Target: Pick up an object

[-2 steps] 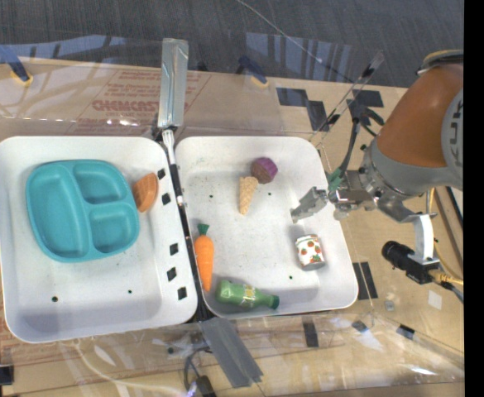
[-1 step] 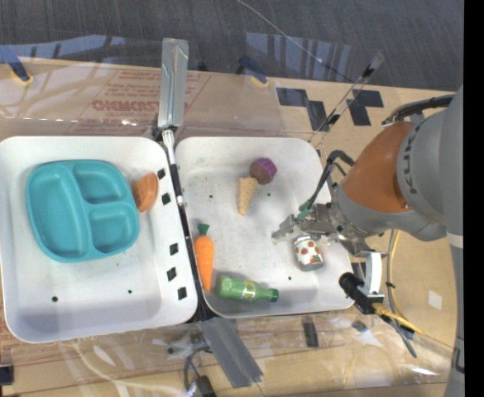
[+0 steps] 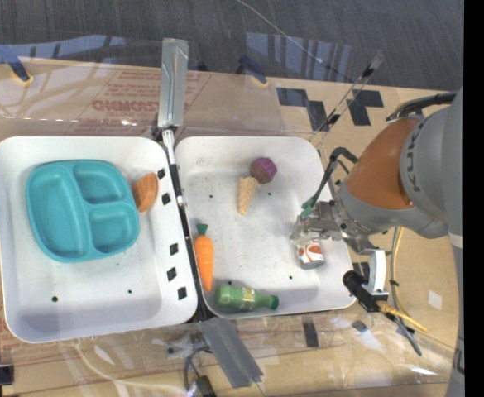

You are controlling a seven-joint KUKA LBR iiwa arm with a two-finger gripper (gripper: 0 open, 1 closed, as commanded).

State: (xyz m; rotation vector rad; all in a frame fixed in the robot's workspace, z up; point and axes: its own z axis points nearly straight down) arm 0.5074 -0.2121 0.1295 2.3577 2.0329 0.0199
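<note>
Two bins (image 3: 26, 321) — jaws (image 3: 312, 242) over red-white can (image 3: 311, 255) in right one — jaw state unclear

Below me: teal tray (image 3: 83, 209), orange carrot (image 3: 204, 259) with green top, green bottle (image 3: 244, 297), purple-topped tan cone (image 3: 253, 184), red-and-white can (image 3: 311, 255). Both bins (image 3: 250, 147) white.

From my screen I saw the bench (image 3: 225, 93) covered in brown cardboard, with printed red lettering near its far edge and strips of dark tape in places. Two shallow white bins sat directly on it, touching side by side: the left bin (image 3: 26, 304) and the right bin (image 3: 299, 151). Clear plastic sheeting lay along the front edge.
</note>
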